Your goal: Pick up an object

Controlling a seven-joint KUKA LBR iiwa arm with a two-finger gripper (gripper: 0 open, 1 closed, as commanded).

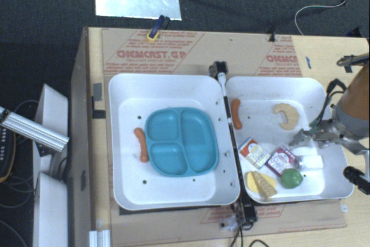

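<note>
Objects crowd the right bin (254, 89) toward six o'clock: a green ball (291, 178), red packets (254, 153), cheese wedge (261, 183). At three o'clock hangs the gripper (309, 137); its grip cannot be told.

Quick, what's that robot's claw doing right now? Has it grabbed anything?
Tool: over the right bin, near the small packets; whether it is open, closed or holding anything cannot be told.
</note>
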